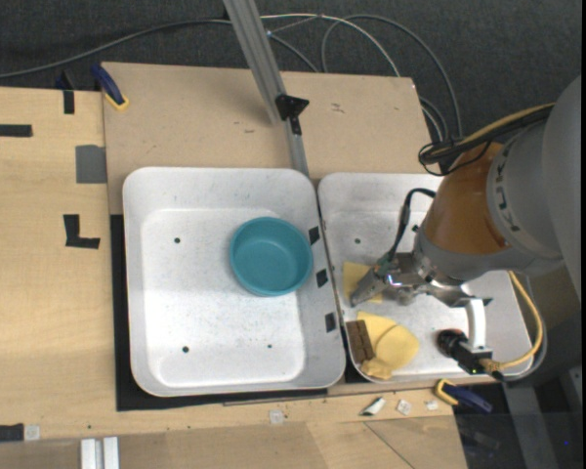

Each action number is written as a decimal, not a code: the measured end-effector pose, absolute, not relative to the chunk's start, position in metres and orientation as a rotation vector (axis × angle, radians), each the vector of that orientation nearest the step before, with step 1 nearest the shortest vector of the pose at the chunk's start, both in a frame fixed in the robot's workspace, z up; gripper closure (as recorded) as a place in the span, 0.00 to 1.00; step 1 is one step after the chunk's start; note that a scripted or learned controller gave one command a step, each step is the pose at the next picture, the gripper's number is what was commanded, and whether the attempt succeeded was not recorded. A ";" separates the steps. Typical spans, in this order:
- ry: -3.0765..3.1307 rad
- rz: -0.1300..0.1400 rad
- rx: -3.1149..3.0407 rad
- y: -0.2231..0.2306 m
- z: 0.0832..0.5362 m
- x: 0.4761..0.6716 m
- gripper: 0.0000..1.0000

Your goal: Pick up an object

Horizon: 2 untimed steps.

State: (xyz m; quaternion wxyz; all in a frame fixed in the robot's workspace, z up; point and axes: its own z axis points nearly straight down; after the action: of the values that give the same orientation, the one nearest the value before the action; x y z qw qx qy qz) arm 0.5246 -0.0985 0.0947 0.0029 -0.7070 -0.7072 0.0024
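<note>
My gripper (371,289) hangs with fingers spread over the right bin (371,195), just above the yellow cloth (389,342). I'd lower squarely onto its bunched fold before closing.

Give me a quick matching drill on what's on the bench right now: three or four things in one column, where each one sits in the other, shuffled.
Things:
1. blue bowl
2. yellow cloth
3. gripper
4. metal pole

Places:
A. near corner of the right bin, at its front wall
B. crossing the board behind the bins, its foot at the seam between them
C. left bin, toward its right side
D. low over the right bin, just above the cloth

Pairs: 1-C, 2-A, 3-D, 4-B
</note>
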 end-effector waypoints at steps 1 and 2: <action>-2.221 0.004 -2.215 -0.098 0.107 0.526 1.00; -2.223 -0.002 -2.221 -0.099 0.149 0.525 1.00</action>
State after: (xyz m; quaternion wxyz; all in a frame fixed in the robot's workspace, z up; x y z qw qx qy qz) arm 0.5246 -0.0993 0.1492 -0.0006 -0.7069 -0.7074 -0.0005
